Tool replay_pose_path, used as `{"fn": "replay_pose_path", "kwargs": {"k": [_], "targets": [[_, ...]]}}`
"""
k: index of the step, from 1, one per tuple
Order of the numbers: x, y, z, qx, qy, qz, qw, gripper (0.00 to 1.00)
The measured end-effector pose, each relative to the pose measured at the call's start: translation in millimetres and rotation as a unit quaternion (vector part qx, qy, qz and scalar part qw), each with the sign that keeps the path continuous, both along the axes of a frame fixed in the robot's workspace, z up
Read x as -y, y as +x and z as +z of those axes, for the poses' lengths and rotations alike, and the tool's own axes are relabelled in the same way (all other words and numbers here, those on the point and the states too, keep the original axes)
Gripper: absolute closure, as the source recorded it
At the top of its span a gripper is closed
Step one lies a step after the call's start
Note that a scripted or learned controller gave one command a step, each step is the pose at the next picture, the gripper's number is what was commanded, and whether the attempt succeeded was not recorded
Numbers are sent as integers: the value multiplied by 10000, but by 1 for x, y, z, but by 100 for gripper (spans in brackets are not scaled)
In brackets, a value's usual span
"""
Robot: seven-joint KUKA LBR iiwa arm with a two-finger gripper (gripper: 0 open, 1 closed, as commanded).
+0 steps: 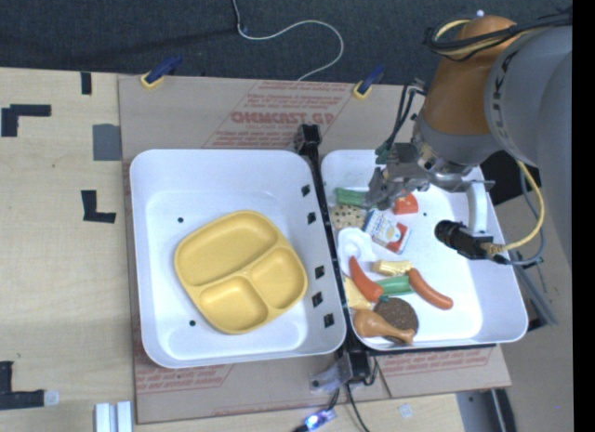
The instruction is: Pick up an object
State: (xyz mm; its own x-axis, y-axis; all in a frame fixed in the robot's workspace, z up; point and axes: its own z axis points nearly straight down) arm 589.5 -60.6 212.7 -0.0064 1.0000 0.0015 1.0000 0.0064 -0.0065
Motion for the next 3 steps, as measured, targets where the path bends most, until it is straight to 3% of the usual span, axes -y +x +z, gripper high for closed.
{"fn": "replay_pose_path", "kwargs": {"k": [2, 3], "targets": [[-97, 66, 12, 10, -4, 1, 10000, 100], [-124, 79, -2, 1, -17, -19, 10000, 100]]}}
